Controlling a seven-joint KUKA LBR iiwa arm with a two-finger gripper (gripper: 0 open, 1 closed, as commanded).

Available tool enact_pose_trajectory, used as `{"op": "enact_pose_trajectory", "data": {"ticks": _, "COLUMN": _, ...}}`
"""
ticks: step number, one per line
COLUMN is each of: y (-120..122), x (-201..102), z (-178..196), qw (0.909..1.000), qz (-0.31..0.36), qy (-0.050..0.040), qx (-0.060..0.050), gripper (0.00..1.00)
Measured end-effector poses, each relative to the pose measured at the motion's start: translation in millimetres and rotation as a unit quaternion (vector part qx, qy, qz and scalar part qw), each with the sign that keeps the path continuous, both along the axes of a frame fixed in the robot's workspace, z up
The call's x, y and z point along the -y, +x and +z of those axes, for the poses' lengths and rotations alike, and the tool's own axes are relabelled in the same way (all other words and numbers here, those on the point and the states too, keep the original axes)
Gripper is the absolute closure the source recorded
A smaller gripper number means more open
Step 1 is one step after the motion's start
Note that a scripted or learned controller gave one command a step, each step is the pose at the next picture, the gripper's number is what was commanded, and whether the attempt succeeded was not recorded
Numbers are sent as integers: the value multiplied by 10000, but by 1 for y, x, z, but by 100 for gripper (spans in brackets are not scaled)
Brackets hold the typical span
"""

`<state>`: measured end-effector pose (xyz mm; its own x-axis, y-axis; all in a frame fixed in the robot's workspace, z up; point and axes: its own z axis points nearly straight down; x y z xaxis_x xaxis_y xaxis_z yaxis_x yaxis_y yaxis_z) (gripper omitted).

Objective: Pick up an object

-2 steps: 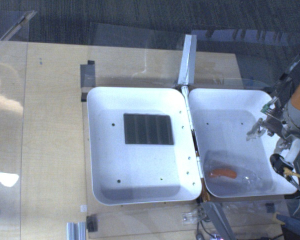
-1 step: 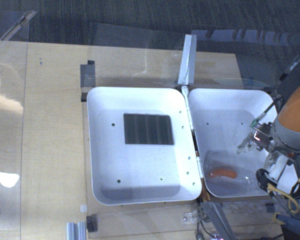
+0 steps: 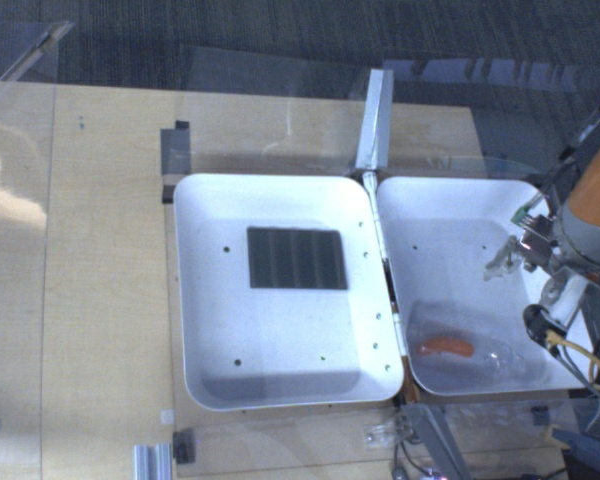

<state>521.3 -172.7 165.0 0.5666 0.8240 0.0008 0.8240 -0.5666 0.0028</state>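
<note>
Orange object (image 3: 447, 347) lies near right bin's (image 3: 450, 213) front edge.

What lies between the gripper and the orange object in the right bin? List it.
Nothing visible. The orange object lies alone on the floor of the right bin, toward its near edge. The gripper hangs above that bin's right side, with bare white floor between the two.

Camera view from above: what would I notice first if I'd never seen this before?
Probably the two white bins side by side on the wooden bench: the left bin has a dark grated rectangle in its floor. Next, a small orange object lying near the front of the right bin. At the right edge, the grey arm with its orange band reaches over that bin, its gripper above the floor.
</note>
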Motion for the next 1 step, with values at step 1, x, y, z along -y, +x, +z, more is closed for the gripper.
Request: {"op": "enact_pose_trajectory", "data": {"ticks": 1, "y": -33, "x": -1, "z": 59, "qw": 9902, "qz": 1396, "qy": -8, "qx": 11, "gripper": 0}}
